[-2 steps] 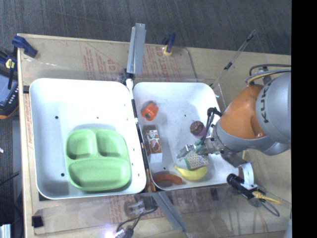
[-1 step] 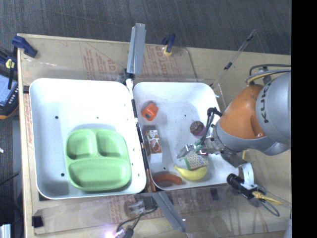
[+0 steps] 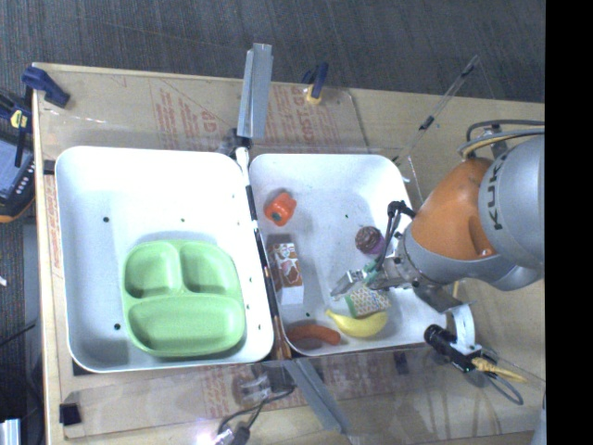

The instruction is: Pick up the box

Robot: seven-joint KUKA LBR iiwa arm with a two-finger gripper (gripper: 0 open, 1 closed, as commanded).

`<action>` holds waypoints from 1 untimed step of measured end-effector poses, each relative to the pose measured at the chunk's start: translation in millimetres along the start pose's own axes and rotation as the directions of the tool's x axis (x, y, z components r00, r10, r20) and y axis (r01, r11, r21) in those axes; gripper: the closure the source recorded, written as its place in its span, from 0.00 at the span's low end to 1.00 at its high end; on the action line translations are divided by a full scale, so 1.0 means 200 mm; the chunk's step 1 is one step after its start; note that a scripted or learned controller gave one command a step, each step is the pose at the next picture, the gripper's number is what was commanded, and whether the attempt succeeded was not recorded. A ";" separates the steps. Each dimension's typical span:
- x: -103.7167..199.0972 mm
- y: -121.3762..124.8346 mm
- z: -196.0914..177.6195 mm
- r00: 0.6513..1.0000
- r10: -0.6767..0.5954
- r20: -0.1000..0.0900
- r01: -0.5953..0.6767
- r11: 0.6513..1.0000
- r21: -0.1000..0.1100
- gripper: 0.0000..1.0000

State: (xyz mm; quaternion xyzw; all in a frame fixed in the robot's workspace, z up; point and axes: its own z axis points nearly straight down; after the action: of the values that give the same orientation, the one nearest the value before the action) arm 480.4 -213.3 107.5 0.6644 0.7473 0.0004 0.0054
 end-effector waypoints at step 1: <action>0.00 0.00 0.00 1.000 0.000 0.000 0.000 1.000 0.000 0.00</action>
State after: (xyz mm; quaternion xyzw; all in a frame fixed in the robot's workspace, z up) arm 480.4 -213.3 107.4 0.6644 0.7473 0.0004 0.0054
